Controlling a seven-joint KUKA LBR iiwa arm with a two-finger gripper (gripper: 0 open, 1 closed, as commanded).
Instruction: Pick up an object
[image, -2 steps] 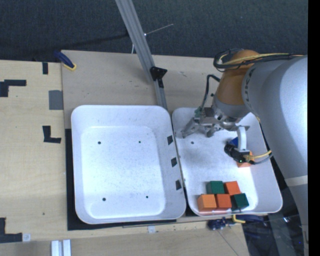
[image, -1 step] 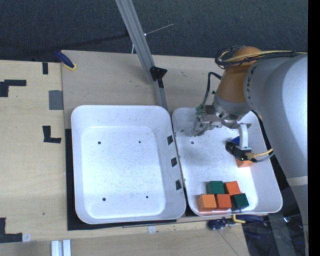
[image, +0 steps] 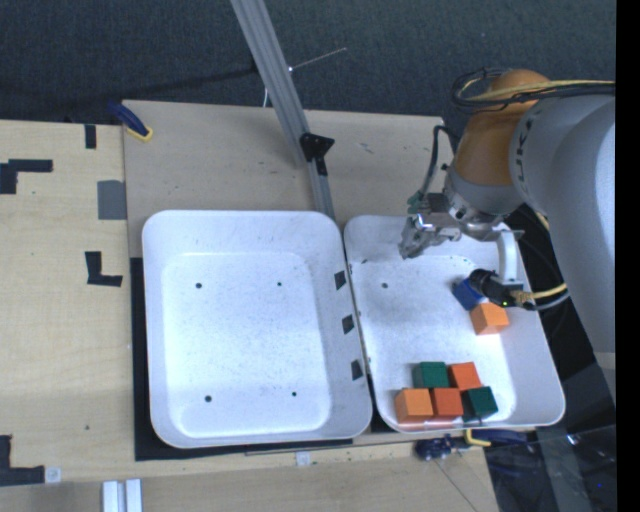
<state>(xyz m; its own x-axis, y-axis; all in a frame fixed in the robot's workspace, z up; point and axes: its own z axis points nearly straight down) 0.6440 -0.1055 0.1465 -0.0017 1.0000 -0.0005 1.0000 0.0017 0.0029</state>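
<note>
My gripper (image: 411, 247) hangs over the far left part of the right bin (image: 400, 320), its fingers drawn to a point and shut with nothing between them. A blue block (image: 464, 294) and an orange block (image: 490, 318) lie to its right, near the bin's right side. At the bin's near end sits a cluster: a green block (image: 432, 374), an orange block (image: 465, 376), two more orange blocks (image: 413, 404) (image: 447, 402) and a second green block (image: 481, 402). The gripper touches none of them.
The left bin (image: 160, 300) stands beside the right one. A slanted metal bar (image: 285, 90) with a black clamp (image: 316, 147) runs down to the bins' far edge. The arm's grey body (image: 570, 170) fills the right.
</note>
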